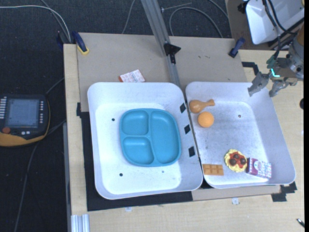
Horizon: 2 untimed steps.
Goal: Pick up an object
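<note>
Orange ball (206,120), pear, waffle in right bin (270,129); blue tray (150,137) in left; tool (268,85) released, holding nothing.

We find open floor across the right bin's (270,124) middle; an orange ball (206,120) and drumstick (200,105) crowd its left wall, while a cracker (213,169), pizza (235,160) and carton (259,168) (tightly grouped) line its near edge.
</note>
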Tool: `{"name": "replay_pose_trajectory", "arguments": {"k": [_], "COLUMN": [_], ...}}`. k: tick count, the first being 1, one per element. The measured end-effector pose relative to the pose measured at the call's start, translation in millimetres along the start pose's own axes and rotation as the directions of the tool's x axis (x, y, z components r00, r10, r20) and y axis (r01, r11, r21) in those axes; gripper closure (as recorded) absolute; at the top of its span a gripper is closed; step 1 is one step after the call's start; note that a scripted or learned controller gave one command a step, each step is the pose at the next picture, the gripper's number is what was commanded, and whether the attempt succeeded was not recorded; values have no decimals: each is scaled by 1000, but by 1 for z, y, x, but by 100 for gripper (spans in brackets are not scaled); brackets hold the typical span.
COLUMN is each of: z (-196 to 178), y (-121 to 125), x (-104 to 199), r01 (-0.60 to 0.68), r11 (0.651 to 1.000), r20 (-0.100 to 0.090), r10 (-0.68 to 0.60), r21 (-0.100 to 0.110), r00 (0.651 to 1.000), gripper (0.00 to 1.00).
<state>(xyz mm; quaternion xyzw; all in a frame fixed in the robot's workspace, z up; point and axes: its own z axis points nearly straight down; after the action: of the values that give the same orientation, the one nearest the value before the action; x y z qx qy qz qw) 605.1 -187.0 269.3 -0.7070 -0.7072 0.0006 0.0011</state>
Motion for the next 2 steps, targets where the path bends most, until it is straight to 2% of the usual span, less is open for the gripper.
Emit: {"name": "replay_pose_trajectory", "arguments": {"k": [1,2], "z": [-1,50], "y": [1,-10], "x": [0,-1], "r01": [1,-1], "r11": [1000,1000], "r20": [1,-1], "r10": [-1,1], "r21": [-3,3], "r00": [1000,1000], "gripper": [0,0]}}
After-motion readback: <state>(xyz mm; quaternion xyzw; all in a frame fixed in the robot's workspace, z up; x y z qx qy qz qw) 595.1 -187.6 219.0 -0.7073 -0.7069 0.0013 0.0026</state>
